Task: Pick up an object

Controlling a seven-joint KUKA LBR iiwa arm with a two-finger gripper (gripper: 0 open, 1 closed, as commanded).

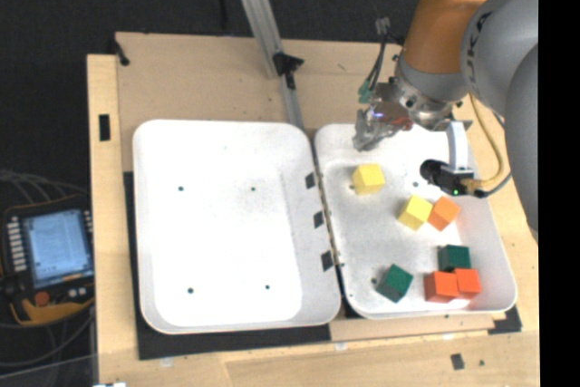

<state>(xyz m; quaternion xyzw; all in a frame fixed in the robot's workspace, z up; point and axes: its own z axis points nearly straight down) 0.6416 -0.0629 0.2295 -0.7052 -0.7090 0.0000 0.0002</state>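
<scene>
The right bin (358,295) holds several small blocks. A yellow cube (368,178) lies near its back left. Another yellow cube (415,212) touches an orange cube (444,213) in the middle. Two green blocks (394,283) (454,257) and two orange-red blocks (452,285) sit toward the front. My gripper (369,137) hangs over the back left corner of this bin, just behind the first yellow cube and apart from it. Nothing shows between its fingers.
The left bin (222,222) lies beside the right one, with a metal divider (322,217) between them. A slanted metal pole (258,9) rises behind the bins. A teach pendant (50,249) sits off the bench at far left.
</scene>
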